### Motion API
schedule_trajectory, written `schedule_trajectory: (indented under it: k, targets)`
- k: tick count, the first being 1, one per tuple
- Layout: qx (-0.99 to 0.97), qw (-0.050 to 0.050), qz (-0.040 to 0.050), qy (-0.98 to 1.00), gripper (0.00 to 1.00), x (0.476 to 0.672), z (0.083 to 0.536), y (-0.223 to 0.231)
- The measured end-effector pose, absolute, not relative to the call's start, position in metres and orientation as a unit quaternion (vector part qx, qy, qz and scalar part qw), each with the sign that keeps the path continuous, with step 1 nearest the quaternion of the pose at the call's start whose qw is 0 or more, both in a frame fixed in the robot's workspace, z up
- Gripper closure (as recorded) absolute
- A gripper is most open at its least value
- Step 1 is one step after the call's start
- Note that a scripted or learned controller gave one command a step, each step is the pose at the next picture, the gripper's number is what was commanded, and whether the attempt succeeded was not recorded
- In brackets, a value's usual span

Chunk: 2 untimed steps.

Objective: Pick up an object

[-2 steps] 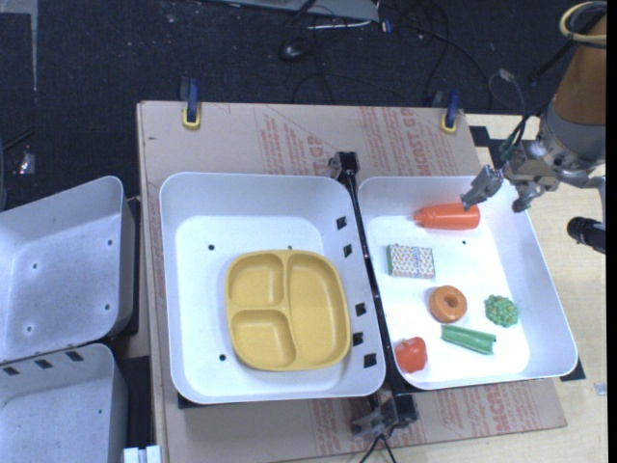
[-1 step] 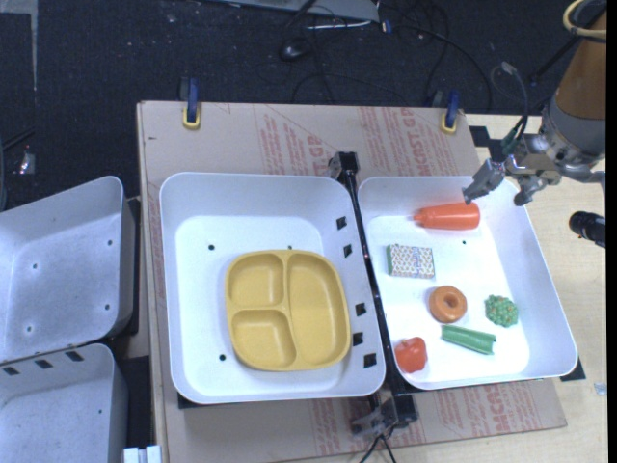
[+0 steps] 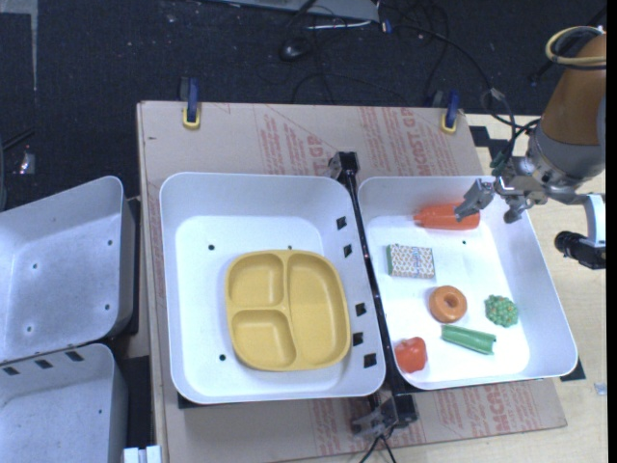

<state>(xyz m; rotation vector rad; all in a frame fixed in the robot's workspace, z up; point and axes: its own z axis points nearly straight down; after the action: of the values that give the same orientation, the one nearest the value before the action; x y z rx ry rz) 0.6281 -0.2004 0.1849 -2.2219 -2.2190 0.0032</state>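
Dark cable-strewn floor around a cardboard-topped bench; from the overhead view I see two shallow white bins, the left bin (image 3: 183, 258) holding a yellow three-compartment plastic tray (image 3: 287, 309). The right bin (image 3: 540, 287) holds an orange plastic toy carrot (image 3: 445, 217) at its far edge. My gripper (image 3: 494, 201) sits just beside the carrot's right end, fingers spread apart, holding nothing. I judge the carrot light, stiff and slick; I'd pinch across its thick middle.

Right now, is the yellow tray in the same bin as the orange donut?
No, the yellow tray lies in the left bin, the orange donut in the right bin.
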Motion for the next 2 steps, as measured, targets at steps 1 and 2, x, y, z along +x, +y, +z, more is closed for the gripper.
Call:
schedule_trajectory:
  k: [1,2]
  targets:
    - [-0.707,0.000,0.0008,-0.707,0.00,0.637,0.131,-0.205]
    - [-0.706,-0.001,0.0002,-0.708,0.00,0.638,0.092,-0.204]
